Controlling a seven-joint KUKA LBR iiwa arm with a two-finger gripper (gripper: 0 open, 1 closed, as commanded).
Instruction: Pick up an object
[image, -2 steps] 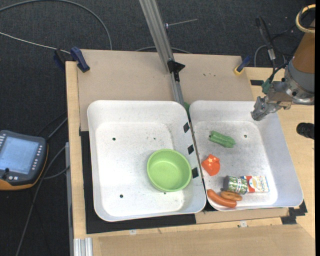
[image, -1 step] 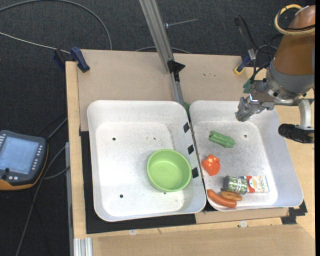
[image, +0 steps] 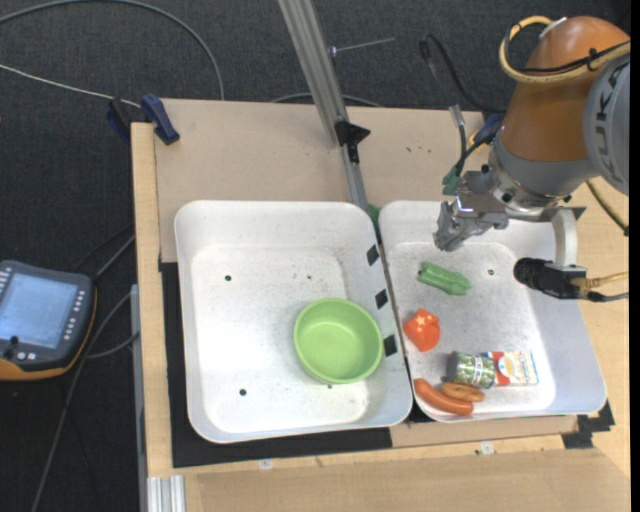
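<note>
End effector (image: 452, 232) hovers above a bumpy green cucumber (image: 443, 279).

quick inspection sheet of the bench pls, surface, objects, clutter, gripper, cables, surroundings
surface: brown bench bearing left bin and right bin, side by side.
job's things: green bowl in left bin; green pickle-like piece, red pepper-like piece, can, small carton and hot dog in right bin.
clutter: blue clamp at bench corner.
gripper: gripper over right bin's far end, above the green piece, nothing seen between its fingers.
cables: loose cables on floor.
surroundings: dark carpet; handheld pendant at left.
</note>
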